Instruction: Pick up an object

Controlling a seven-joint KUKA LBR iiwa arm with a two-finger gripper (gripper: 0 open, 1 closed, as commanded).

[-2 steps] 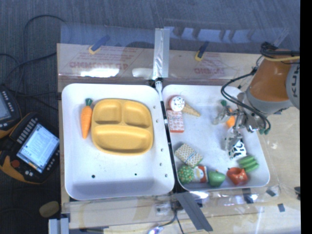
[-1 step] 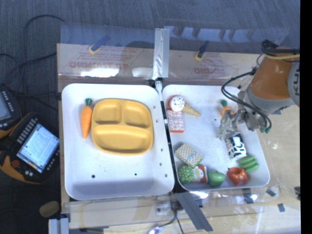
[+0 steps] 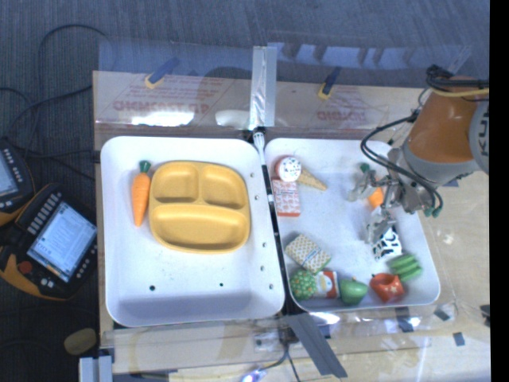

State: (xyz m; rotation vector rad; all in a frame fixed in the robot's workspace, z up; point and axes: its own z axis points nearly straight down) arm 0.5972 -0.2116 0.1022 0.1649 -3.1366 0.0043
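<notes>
Stage: reaching, nothing lifted | gripper (image 3: 380,228) low in right bin (image 3: 338,153), finger spread impossible to tell | nearest item: black-and-white toy (image 3: 388,245) at 5 o'clock, just below | remaining: grasp, raise

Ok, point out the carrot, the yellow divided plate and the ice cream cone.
carrot (image 3: 141,198), camera view, middle of its orange body.
yellow divided plate (image 3: 199,238), camera view, its large lower compartment.
ice cream cone (image 3: 312,182), camera view, the tan cone part.
</notes>
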